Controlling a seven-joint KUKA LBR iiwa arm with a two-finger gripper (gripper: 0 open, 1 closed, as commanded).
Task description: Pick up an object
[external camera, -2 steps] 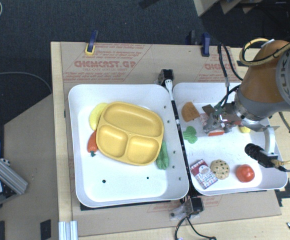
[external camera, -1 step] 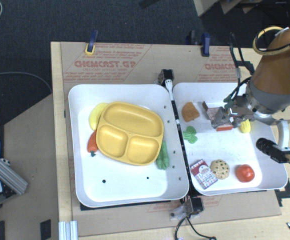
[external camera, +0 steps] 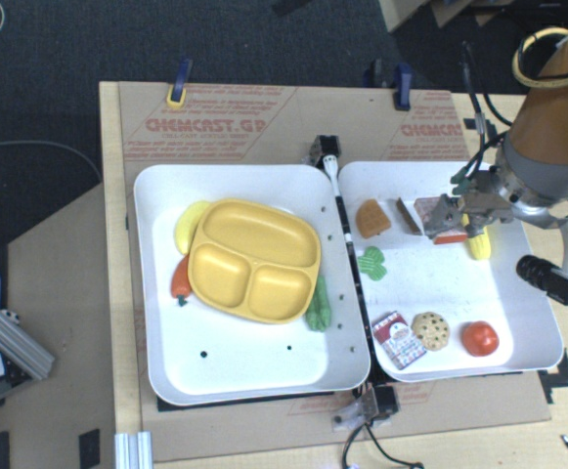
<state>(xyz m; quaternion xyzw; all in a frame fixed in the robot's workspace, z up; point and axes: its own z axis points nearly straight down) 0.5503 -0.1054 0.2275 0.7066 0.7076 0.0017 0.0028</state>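
While my gripper [external camera: 448,218] hovers over the right bin [external camera: 533,355] at upper right, I cannot tell its state.

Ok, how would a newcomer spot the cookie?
Look in the right bin, along its near edge. Three small things sit in a row there; the cookie is the middle one, round and tan with dark specks, between a red-and-white packet and a tomato.
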